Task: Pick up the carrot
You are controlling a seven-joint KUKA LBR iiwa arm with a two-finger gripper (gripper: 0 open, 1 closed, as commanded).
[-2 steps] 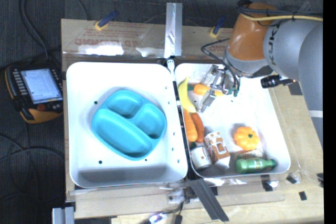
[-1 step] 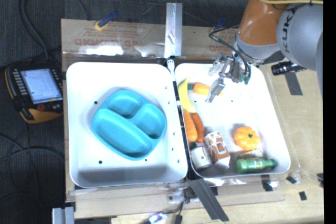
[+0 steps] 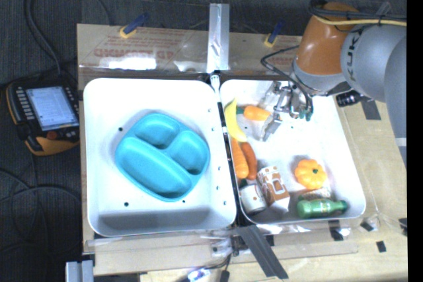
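Carrot (image 3: 238,156): one, lies lengthwise along left wall of right bin (image 3: 344,135), touching sausage (image 3: 249,160) on its right. Near front of same bin: one green bottle (image 3: 320,207) lying flat, one small carton (image 3: 272,184), one white cup (image 3: 250,199). One small pumpkin (image 3: 310,172) mid-right. Further back: one banana (image 3: 232,121) just beyond carrot, one orange piece (image 3: 256,113) beside it. Gripper (image 3: 272,123) over bin's back, fingers part-open, nothing between them, well apart from carrot. Left bin (image 3: 106,208): one blue divided plate (image 3: 162,154).

The carrot (image 3: 238,158) lies hemmed between bin wall (image 3: 225,162), sausage (image 3: 249,159) and banana (image 3: 232,121); open floor lies rightward.
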